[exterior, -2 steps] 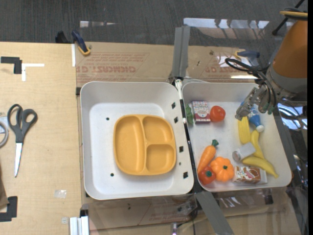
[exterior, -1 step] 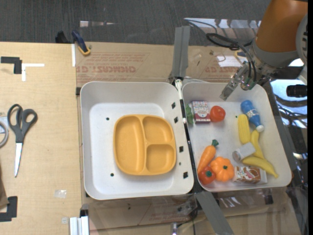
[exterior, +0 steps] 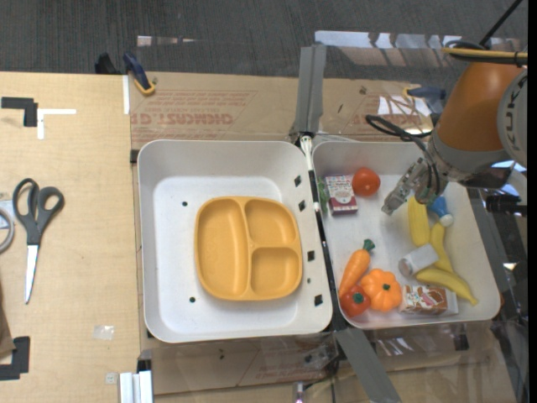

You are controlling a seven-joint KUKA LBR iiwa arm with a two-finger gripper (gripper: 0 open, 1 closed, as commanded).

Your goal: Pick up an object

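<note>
Two white bins (exterior: pixel 159 250) are sitting side by side on the bench.
I am holding my claw (exterior: pixel 403 193) open and empty above the right bin, aiming squarely between tomato (exterior: pixel 366 181) and yellow bottle (exterior: pixel 418 220) before descending.

Wooden table (exterior: pixel 67 250): 2 white bins (exterior: pixel 159 225) side by side at centre-right, cardboard sheet (exterior: pixel 210 107) behind them, scissors (exterior: pixel 33 225) at far left, black bracket (exterior: pixel 21 112) far-left.

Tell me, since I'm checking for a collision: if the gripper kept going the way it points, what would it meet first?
The gripper slants down and left over the right bin. Its line probably lands on bare bin floor below the tomato, before reaching the carrot. Depth is unclear from this single view.
</note>
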